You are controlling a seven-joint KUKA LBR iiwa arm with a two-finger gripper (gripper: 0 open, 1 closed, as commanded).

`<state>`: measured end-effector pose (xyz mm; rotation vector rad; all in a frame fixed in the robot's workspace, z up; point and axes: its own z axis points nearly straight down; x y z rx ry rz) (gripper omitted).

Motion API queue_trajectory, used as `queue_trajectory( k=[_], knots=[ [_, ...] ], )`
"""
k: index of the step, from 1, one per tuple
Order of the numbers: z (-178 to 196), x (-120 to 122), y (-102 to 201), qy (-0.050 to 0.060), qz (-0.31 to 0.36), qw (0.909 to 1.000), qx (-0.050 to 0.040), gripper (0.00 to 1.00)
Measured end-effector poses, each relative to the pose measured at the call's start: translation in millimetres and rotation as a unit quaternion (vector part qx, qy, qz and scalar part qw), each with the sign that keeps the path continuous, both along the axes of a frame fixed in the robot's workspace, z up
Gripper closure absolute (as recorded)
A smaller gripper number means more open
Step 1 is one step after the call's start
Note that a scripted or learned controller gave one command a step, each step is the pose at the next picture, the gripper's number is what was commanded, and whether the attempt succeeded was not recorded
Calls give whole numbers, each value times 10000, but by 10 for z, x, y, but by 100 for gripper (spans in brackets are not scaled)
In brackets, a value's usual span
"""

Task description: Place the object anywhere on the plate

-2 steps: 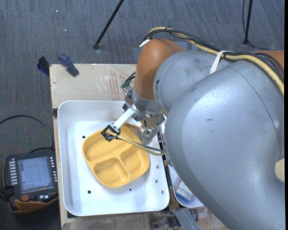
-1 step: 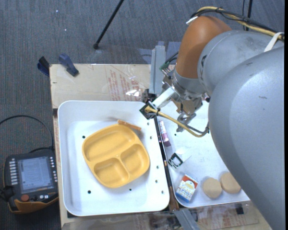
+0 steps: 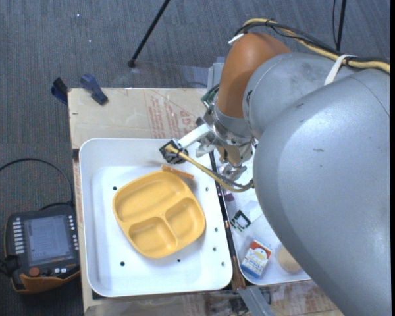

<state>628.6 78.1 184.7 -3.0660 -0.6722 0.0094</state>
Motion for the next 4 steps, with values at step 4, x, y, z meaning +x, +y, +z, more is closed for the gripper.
queue_trajectory(
  k=[4],
  knots=[
    [629, -608, 307, -2, -1121, 9937, -22, 0]
  ],
)
